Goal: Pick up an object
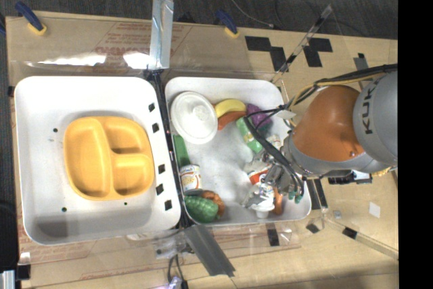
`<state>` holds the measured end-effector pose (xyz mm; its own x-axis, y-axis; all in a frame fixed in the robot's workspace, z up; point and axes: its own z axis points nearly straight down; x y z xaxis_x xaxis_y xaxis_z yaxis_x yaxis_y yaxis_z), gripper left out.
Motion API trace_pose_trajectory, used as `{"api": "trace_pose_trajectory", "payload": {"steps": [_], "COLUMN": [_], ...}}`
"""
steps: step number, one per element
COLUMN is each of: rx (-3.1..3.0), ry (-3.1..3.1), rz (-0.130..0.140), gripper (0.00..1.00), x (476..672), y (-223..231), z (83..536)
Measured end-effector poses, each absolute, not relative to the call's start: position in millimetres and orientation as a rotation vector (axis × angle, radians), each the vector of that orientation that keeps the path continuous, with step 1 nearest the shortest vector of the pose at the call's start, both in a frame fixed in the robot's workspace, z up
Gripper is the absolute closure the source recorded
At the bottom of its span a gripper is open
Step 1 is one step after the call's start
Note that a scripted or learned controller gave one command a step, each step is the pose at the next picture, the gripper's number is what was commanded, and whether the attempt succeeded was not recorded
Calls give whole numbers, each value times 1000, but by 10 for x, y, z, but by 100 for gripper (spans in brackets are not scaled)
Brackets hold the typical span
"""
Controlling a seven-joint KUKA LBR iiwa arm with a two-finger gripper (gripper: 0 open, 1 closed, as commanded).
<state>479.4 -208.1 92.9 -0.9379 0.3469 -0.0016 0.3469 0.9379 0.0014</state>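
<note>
My gripper (268, 190) reaches down into the lower right corner of the right bin (223, 84), under the orange band of the arm (328, 128). It sits right among a small red and white item (258, 176) and a small orange piece (278, 202). Cables hang around the wrist and hide part of it. Elsewhere in this bin lie a white round bowl (195, 116), a yellow banana (230, 106), a purple item (258, 117), a green bottle (247, 135), a small can (190, 178) and a green and orange toy vegetable (203, 206).
The left bin (40, 98) holds a yellow divided plate (108, 156). A dark green stick (180, 149) lies along the right bin's left wall. Blue clamps (31, 18) and a metal bracket (161, 34) stand on the cardboard behind the bins.
</note>
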Motion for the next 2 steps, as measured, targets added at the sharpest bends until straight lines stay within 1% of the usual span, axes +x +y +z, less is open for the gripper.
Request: {"api": "trace_pose_trajectory", "payload": {"steps": [1, 2], "rx": [568, 780], "ry": [3090, 3042], "rz": [2, 3], "gripper": [0, 0], "x": [4788, 5158], "y": [-2045, -1469], "z": [927, 920]}}
